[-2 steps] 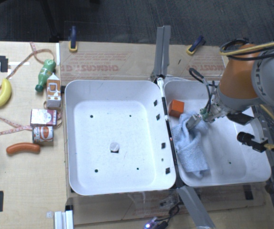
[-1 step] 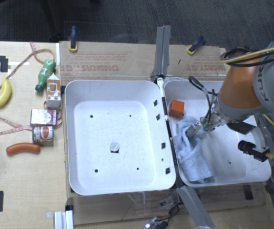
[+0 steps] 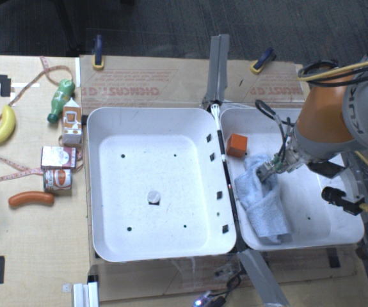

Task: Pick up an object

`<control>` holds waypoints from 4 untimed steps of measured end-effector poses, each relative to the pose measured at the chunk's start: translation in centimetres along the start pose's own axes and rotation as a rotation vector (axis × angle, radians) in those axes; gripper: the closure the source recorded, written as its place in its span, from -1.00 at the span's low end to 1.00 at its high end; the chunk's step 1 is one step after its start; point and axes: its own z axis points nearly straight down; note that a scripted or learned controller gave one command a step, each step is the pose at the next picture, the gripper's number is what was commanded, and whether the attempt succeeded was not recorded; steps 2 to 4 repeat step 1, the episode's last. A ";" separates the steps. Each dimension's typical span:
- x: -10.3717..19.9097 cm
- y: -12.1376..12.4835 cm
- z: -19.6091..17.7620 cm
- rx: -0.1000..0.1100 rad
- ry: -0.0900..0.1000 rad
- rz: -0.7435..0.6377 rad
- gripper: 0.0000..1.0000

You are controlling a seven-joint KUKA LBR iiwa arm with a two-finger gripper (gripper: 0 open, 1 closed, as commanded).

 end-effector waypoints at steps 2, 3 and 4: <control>0.0 0.0 0.0 0.000 0.000 0.000 -1.00; 0.0 0.0 0.0 0.000 0.000 0.000 -1.00; 0.0 0.0 0.0 0.000 0.000 0.000 -1.00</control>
